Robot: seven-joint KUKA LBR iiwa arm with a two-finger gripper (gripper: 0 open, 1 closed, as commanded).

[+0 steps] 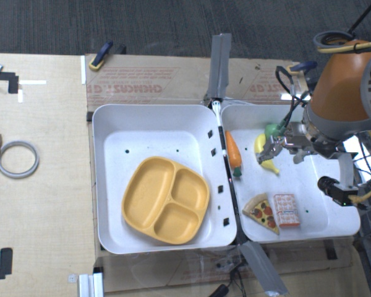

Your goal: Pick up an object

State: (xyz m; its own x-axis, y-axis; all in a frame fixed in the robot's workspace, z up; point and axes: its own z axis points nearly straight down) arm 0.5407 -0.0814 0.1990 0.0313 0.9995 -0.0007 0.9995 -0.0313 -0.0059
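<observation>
pizza slice toy (263,213) and red carton (286,210): right bin (315,228), front. banana (263,151): rear of that bin, long axis running front-to-back, directly at gripper (273,148) tip, toward its left. finger state: cannot tell. carrot (234,153): by the divider.

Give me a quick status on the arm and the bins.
Gripper down in right bin, at the banana; grasp unconfirmed. Carrot, pizza slice, red box lie nearby. Yellow plate in left bin.
</observation>
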